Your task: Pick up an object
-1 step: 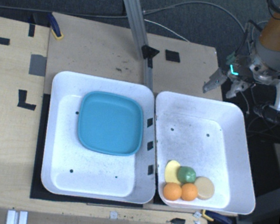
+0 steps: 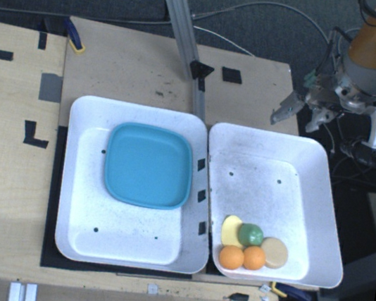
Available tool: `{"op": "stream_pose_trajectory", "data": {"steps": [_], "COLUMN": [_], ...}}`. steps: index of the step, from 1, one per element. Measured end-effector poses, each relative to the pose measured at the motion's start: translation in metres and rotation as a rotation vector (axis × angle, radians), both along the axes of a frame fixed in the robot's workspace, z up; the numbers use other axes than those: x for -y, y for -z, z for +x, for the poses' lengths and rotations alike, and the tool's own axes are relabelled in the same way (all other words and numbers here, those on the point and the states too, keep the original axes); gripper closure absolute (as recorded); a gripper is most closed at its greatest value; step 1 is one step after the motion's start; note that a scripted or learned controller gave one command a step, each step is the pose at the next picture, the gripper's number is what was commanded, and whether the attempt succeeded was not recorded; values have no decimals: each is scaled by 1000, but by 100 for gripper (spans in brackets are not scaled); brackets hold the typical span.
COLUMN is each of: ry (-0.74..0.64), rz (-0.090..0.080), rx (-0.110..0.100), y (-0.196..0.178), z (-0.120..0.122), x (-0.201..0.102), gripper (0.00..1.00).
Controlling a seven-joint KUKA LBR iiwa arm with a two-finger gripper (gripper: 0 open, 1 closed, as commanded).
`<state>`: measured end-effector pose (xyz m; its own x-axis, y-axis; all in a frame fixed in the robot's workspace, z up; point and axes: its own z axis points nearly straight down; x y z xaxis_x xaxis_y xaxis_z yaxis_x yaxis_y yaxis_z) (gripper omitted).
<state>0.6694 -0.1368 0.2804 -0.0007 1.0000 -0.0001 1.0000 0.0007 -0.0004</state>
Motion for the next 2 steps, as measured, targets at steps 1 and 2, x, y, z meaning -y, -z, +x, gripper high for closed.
{"op": "stream_pose_trajectory", "data": {"steps": [1, 2], "ry": [0, 1], "rz": [0, 0], "rx": [-4, -4], "y": [46, 90], "z": [-5, -7], "x": [5, 11], "gripper": [0, 0]}}
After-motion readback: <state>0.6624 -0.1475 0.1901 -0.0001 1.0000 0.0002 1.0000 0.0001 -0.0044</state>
